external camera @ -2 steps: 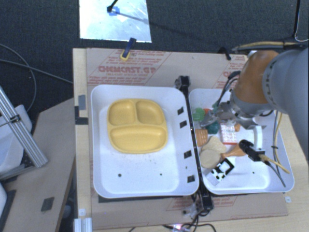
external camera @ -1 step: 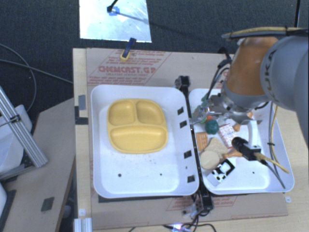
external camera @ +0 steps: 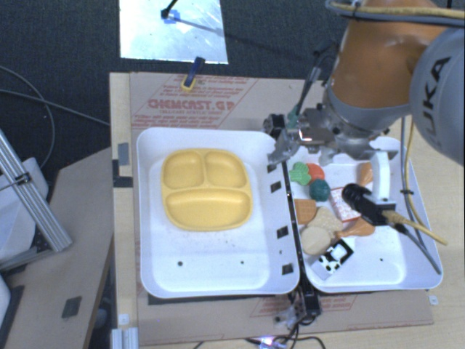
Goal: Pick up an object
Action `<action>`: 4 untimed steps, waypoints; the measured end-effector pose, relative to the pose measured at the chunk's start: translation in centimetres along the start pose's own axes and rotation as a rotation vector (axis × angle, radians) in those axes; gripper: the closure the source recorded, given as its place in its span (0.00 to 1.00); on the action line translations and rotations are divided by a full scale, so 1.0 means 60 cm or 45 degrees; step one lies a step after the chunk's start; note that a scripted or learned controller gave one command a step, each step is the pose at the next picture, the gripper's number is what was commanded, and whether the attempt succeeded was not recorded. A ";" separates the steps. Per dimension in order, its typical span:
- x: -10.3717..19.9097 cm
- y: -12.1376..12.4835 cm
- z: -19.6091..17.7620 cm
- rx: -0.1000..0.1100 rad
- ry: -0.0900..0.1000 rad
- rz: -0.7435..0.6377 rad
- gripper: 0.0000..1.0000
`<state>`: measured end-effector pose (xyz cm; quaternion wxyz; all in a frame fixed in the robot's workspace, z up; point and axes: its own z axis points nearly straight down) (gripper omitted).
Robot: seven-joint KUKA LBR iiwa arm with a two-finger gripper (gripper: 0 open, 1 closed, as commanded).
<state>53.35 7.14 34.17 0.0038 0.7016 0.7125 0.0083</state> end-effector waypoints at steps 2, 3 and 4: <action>0.101 -0.037 0.108 0.028 -0.006 0.006 1.00; 0.172 -0.075 -0.042 0.009 -0.001 0.006 1.00; 0.117 -0.009 0.216 0.033 -0.014 0.024 1.00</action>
